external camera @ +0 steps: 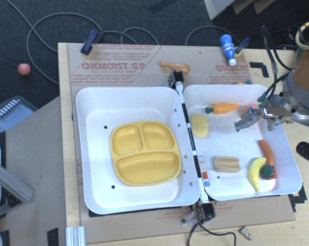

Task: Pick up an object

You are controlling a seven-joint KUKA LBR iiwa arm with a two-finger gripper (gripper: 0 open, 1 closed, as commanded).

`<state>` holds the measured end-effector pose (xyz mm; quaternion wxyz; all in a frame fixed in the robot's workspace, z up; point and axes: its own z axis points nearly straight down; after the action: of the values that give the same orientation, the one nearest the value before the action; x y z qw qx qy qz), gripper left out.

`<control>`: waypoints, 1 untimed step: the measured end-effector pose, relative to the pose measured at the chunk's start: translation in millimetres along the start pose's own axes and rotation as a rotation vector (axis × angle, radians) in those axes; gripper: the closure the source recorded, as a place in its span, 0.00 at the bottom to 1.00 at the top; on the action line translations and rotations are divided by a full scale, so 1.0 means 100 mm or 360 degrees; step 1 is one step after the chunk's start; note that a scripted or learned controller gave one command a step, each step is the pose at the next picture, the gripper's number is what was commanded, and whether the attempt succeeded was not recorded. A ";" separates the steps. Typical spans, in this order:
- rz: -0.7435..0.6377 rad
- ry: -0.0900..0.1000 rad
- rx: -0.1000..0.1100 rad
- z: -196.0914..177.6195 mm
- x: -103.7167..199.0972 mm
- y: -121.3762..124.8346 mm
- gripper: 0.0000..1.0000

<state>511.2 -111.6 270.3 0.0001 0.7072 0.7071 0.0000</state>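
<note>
In the camera view we see 2 white bins side by side. The left bin (88,137) holds a yellow divided plate (144,152) at centre frame. In the right bin (288,163) lie a carrot (224,108) at the upper edge, a pale yellow piece (199,125) near the divider, a tan block (227,164), a banana (257,173) and a red sausage (266,151) at lower right. The gripper (245,121) hangs over the right bin just below the carrot; we cannot tell its state, and nothing visibly sits in it.
</note>
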 end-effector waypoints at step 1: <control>0.0001 -0.0001 -0.0001 0.70 -0.46 0.58 0.00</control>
<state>568.8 -157.4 200.1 0.0005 0.7073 0.7069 0.0000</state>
